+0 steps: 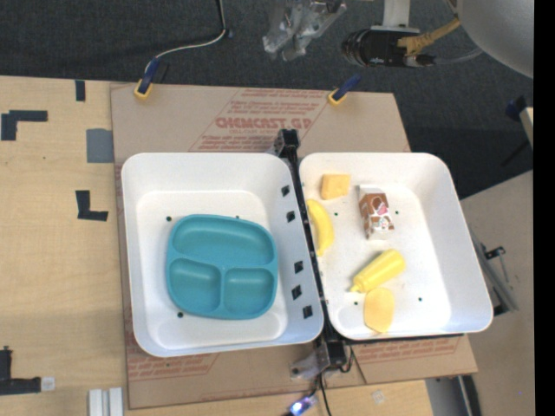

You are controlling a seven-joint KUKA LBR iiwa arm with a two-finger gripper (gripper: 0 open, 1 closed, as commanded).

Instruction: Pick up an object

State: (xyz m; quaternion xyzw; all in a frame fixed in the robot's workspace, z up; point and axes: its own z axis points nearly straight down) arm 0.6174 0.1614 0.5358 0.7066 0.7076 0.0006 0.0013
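Note:
My gripper [295,31] hangs high above the far edge of the bench, beyond both bins and well clear of every object. The right bin [438,232] holds a small yellow block [336,185], a banana [321,225] against the left wall, a brown and white carton [375,212], a yellow mustard-like bottle [379,269] and a pale yellow piece [378,309] near the front. A teal divided plate [222,266] lies flat in the left bin [147,198].
Both bins rest on a cardboard sheet [251,120] held by yellow and blue clamps [149,78]. A black hinge strip [299,250] runs between the bins. A white cable [195,42] lies on the dark floor behind.

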